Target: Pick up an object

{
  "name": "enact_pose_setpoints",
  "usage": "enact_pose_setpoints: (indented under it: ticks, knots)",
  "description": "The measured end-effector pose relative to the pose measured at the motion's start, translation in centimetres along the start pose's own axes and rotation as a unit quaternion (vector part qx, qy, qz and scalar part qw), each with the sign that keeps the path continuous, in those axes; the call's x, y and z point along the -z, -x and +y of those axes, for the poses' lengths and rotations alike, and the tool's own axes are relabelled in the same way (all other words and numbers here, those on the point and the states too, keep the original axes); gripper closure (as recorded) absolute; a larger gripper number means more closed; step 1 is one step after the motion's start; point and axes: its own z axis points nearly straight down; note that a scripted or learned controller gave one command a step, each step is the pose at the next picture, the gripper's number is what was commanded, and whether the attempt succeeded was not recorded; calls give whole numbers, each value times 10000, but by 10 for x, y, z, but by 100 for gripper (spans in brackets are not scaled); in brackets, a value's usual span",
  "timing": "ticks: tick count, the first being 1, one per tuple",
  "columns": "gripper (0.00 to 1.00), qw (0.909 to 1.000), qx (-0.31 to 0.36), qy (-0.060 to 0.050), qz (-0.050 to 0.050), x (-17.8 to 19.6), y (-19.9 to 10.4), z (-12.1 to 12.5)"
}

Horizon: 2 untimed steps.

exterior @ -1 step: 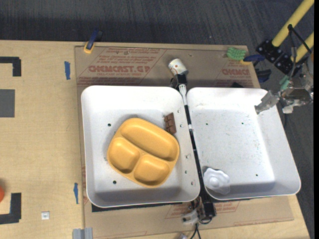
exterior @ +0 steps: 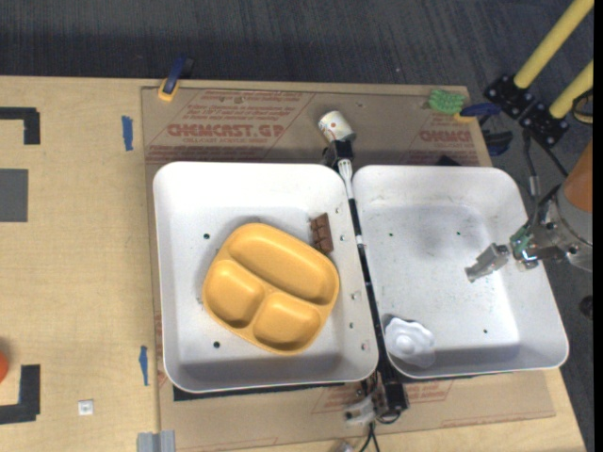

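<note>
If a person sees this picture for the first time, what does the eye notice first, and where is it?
The big yellow tray with three sections draws the eye first; it lies in the left bin, with a small brown piece beside it. In the right bin, a small white object sits in the near left corner, and the gripper hangs over the right side.

Yellow clamp (exterior: 171, 86), green clamp (exterior: 444, 101) on cardboard sheet (exterior: 236, 125) under bins.
</note>
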Motion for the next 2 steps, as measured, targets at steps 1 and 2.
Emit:
enact_pose_setpoints:
  ticks: [1, 2]
  knots:
    - [0, 9998, 176, 96, -23, -65, 23, -26]
    - [100, 9997, 148, 145, -103, -52, 28, -24]
